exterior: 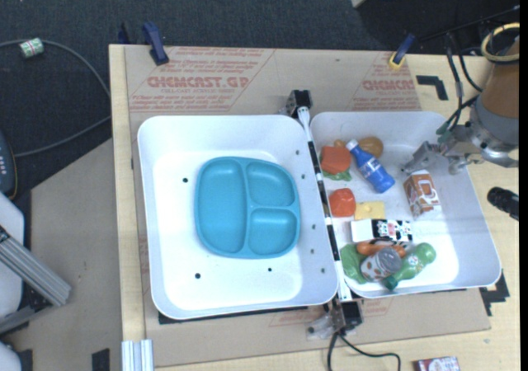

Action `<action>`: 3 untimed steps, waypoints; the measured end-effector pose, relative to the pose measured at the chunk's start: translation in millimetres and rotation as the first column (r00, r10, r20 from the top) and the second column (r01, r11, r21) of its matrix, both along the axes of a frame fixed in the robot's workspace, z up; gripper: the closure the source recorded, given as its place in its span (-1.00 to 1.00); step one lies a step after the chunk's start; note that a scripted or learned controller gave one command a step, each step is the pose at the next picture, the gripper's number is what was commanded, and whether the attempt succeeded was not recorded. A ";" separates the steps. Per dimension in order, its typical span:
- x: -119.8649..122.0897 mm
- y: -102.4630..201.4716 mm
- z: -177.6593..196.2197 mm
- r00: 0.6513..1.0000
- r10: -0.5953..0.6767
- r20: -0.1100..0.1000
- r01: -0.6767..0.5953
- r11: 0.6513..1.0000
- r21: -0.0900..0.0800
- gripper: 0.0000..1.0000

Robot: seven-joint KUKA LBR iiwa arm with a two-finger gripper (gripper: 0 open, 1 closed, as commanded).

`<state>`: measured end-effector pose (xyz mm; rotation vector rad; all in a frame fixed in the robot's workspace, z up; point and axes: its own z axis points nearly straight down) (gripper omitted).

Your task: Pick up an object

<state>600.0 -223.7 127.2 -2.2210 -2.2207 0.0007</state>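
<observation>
The right bin (483,229) holds several small objects. A brown packet (421,193) lies near its middle right. A blue bottle (371,167) lies beside a red-orange toy (335,160) and a small orange piece (371,146) at the back. An orange block (341,201), a yellow wedge (370,211), a black-and-white toy (389,231) and green toys with a round can (386,262) sit toward the front. My gripper (429,165) hovers just above and behind the brown packet, open, with nothing between its fingers.
The left bin (165,196) holds a blue divided plate (247,205). The arm's grey wrist (495,134) and orange band (502,89) reach in over the right bin's far right rim. Clamps and cables lie around the bench edges.
</observation>
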 end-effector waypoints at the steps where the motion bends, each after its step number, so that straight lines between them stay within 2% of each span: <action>1: -16.8 34.7 -38.8 1.000 0.001 0.009 -0.001 1.000 -0.005 -1.00; 2: -15.4 32.8 -27.3 1.000 0.000 0.015 0.001 1.000 -0.011 1.00; 3: 40.5 158.8 58.0 1.000 0.003 0.003 -0.003 1.000 0.001 1.00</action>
